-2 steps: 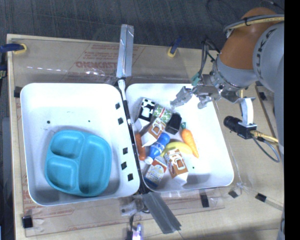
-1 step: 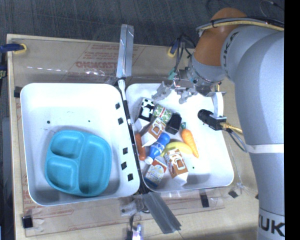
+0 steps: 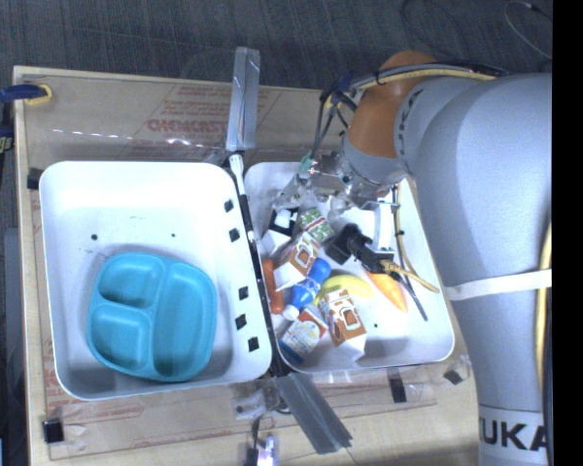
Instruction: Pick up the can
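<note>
Your gripper (image 3: 304, 188) is low over the far end of the right bin (image 3: 433, 330), with the grey arm reaching in over that bin's right side. You cannot tell whether it is spread or pressed together (the wrist and the clutter hide that).

What looks like the can (image 3: 316, 227), with a green and white label, lies just beside the gripper on its near side, tilted among the other things. You cannot tell whether the two touch.

Nearer you in the same bin are a bottle with a blue cap (image 3: 308, 283), a brown and white carton (image 3: 343, 317) and a yellow thing (image 3: 347, 285), all crowded together. The left bin (image 3: 70, 194) holds a blue divided plate (image 3: 154, 316).
</note>
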`<state>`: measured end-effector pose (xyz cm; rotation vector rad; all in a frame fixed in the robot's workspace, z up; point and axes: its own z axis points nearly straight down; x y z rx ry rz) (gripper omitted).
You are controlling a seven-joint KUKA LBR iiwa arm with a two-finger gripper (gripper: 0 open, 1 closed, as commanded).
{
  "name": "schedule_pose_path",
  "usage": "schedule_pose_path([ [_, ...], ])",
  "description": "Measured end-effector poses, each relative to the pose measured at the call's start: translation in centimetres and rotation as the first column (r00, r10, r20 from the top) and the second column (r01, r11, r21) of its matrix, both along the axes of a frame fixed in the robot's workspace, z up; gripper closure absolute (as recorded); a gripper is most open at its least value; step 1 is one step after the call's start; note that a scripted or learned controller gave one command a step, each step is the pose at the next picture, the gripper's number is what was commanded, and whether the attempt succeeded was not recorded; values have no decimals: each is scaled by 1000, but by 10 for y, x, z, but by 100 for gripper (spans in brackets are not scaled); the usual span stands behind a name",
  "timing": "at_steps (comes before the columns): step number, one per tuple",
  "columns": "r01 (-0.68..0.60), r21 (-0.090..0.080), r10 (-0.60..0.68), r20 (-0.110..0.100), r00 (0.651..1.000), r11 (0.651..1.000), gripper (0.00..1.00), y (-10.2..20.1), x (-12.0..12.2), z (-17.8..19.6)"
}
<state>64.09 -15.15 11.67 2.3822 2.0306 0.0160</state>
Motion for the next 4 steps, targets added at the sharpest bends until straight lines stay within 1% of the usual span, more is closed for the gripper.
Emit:
schedule_pose_path([
  [1, -177, -9, 177, 17, 984, 984, 0, 10, -8, -9],
  [2, -110, 2, 110, 14, 994, 994, 0, -22, -23, -8],
  [3, -97, -1, 97, 18, 995, 995, 0, -46, -26, -7],
  [4, -80, 4, 80, 12, 997, 997, 0, -48, -24, -8],
])
